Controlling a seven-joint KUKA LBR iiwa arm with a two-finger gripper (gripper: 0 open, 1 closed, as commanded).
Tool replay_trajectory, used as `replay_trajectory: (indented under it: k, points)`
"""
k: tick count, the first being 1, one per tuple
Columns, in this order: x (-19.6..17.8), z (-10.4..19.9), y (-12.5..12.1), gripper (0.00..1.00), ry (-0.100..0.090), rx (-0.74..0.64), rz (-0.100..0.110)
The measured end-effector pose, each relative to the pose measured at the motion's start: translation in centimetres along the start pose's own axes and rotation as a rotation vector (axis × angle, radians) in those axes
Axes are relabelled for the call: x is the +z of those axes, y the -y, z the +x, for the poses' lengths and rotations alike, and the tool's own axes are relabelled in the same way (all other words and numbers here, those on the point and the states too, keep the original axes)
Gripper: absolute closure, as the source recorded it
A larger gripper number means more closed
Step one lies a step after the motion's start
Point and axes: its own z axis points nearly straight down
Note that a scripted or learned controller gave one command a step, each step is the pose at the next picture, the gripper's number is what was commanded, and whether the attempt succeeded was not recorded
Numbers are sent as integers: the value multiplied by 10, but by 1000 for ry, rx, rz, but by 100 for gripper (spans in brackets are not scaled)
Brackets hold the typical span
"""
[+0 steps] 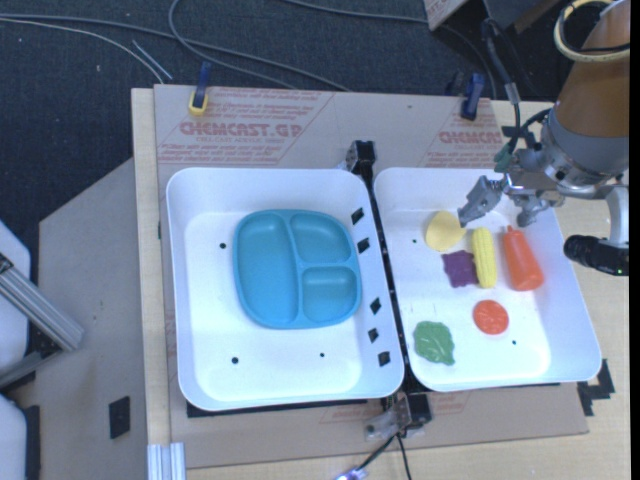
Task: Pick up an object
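The grey arm with its orange band reaches in from the right and hangs over the far part of the right-hand bin, its end effector poised above the toy foods with both fingers spread apart and nothing between them. One finger points down and left toward a yellow lemon-like piece, which lies just beside its tip; the other finger hangs just above the top end of an orange carrot.

Six items lie in the right-hand bin. A yellow corn cob lies lengthwise between the carrot and a small purple piece, which touches the cob's left side. Nearer the camera sits a round orange-red piece, and to its left, near the bin's near-left corner, a green leafy piece.

The left-hand bin holds a blue divided plate with three compartments, lying flat at the middle. A black divider with clips runs between the two bins. Both rest on a surface covered in brown printed board, held at its far edge by two clamps, one at the left and one at the right. Grey cables trail across the dark floor beyond.
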Motion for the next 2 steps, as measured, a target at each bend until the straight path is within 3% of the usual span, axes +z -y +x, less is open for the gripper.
replay_trajectory:
  k: [1,2]
  points:
    - [-7,0,-2,0,1,-3,-14]
    - [36,6,0,0,0,-3,-9]
